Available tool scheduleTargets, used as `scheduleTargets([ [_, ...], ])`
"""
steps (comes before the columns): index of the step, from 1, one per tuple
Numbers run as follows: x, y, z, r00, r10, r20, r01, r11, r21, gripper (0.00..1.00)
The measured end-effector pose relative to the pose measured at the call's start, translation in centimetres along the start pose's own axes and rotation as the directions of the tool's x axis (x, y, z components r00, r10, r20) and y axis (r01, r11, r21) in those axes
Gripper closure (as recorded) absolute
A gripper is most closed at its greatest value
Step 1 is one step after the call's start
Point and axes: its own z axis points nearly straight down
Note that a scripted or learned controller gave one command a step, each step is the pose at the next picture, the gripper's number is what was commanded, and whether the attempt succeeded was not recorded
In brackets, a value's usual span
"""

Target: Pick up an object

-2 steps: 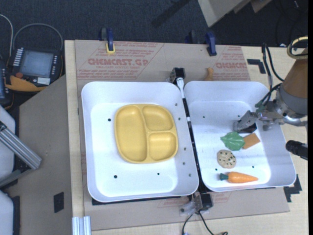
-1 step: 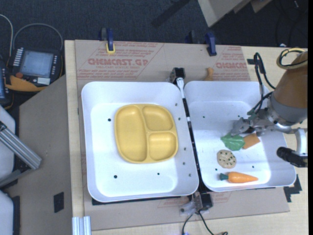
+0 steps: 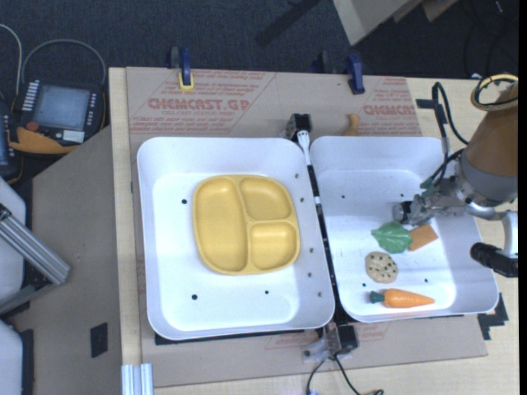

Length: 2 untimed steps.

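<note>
1. White bins side by side on the bench: left bin [image 3: 165, 303] holds a yellow divided plate [image 3: 245, 223] near its centre.
2. Right bin [image 3: 354, 163] holds four toy foods (all in its lower half): green leaf [image 3: 391, 238], orange wedge [image 3: 423, 237] touching the leaf at its 3 o'clock, speckled cookie [image 3: 380, 266] just beside the leaf at 6 o'clock, carrot [image 3: 403, 299] near the front wall.
3. Gripper [image 3: 409, 212] sits low at 12 o'clock of the leaf and wedge, just above them; finger spacing cannot be told, and no item is seen between them.
</note>
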Motion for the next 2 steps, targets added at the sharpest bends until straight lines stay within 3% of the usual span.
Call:
scheduleTargets([
  [2,0.2,0.9,-10.3,1.0,-0.001,0.002,0.001,1.0,-0.006,1.0],
])
